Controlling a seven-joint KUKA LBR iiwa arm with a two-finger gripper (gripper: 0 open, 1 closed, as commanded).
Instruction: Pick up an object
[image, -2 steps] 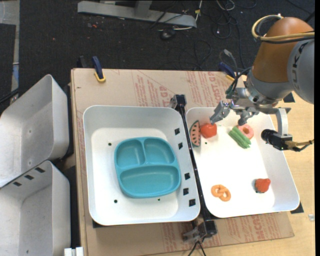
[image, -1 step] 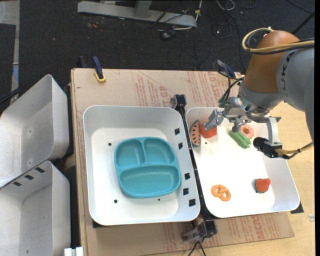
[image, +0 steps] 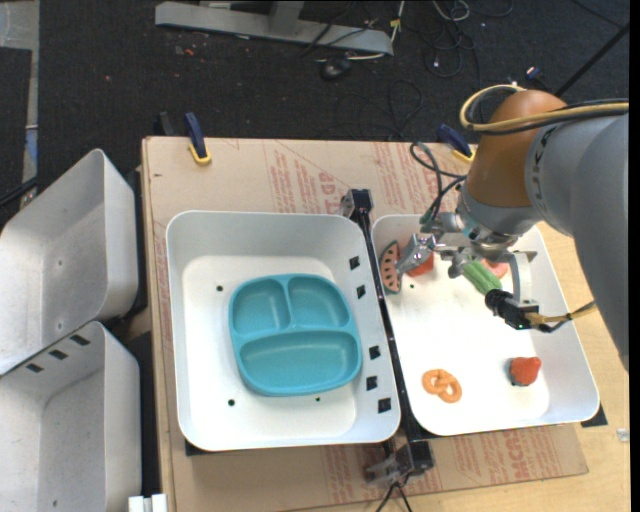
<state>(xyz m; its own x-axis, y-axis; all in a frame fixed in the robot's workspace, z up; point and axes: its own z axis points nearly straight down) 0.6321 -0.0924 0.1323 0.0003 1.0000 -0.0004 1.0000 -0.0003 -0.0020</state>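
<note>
End effector (image: 437, 250) over right bin (image: 560, 395); teal tray (image: 294, 333) in left bin (image: 190, 300)

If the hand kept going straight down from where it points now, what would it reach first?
Probably the small red toy piece directly under the hand at the far end of the right white bin, beside the watermelon-slice toy. Depth is hard to judge from above.

The arm's wrist hides part of the green object (image: 484, 273) and the right bin's (image: 480, 420) far wall.

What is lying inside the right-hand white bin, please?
An orange pretzel, a strawberry, a watermelon slice and a green piece partly under the arm, which covers the bin's far end.
</note>
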